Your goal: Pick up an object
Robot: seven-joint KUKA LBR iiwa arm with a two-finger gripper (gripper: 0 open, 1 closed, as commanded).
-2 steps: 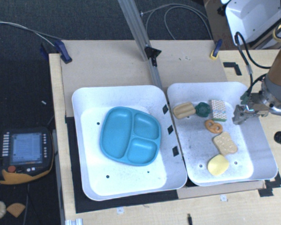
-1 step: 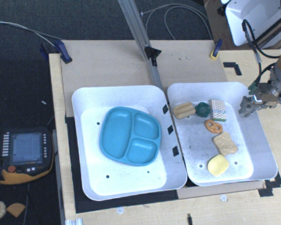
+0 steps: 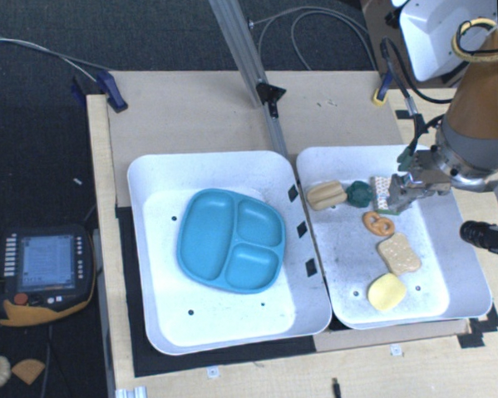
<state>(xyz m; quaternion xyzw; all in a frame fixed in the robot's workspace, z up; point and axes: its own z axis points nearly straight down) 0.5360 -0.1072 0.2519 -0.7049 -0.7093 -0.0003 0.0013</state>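
Camera view, right bin (image 3: 454, 308): pincer (image 3: 393, 196) poised low over the food cluster, finger state impossible to tell. Pretzel (image 3: 378, 224) just below and slightly left of its tip, nearest of all; green piece (image 3: 360, 194) close at left.

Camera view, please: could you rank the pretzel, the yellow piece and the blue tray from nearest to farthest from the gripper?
1. Pretzel, just below-left of the gripper, right bin.
2. Yellow piece, right bin's near edge.
3. Blue tray, left bin.
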